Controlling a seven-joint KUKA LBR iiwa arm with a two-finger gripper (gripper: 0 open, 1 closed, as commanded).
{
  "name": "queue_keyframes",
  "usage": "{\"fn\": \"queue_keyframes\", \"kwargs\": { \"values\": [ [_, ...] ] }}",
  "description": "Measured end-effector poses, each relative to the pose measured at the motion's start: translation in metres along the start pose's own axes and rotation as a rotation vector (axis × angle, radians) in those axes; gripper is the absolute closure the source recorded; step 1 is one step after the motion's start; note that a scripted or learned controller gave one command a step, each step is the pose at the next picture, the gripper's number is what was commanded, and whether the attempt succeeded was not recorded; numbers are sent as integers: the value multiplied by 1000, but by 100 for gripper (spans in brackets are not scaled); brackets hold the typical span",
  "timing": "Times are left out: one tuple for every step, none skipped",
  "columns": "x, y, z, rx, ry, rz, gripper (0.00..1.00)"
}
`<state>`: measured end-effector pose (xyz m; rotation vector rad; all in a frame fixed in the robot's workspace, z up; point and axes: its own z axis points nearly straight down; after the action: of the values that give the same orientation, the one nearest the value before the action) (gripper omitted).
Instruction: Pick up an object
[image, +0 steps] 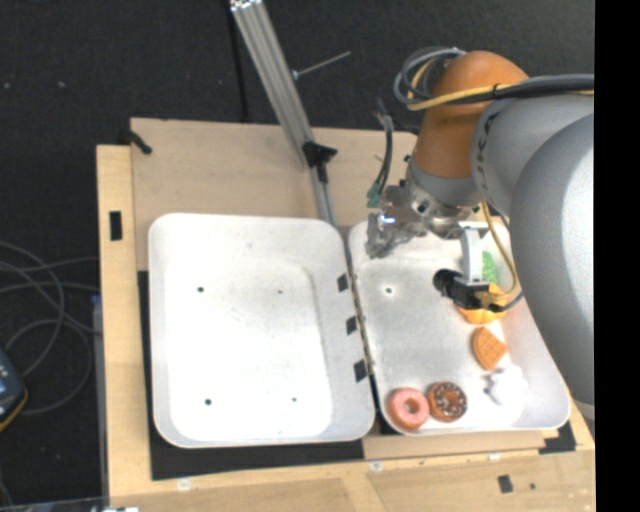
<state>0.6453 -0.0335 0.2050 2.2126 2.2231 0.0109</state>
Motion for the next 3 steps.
{"fn": "queue_keyframes", "kwargs": {
  "values": [
    [64, -33, 4, 8, 0, 1, 100],
    [37, -78, 3, 8, -2, 7, 100],
    [93, -68, 4, 8, 0, 1, 100]
  ]
}}
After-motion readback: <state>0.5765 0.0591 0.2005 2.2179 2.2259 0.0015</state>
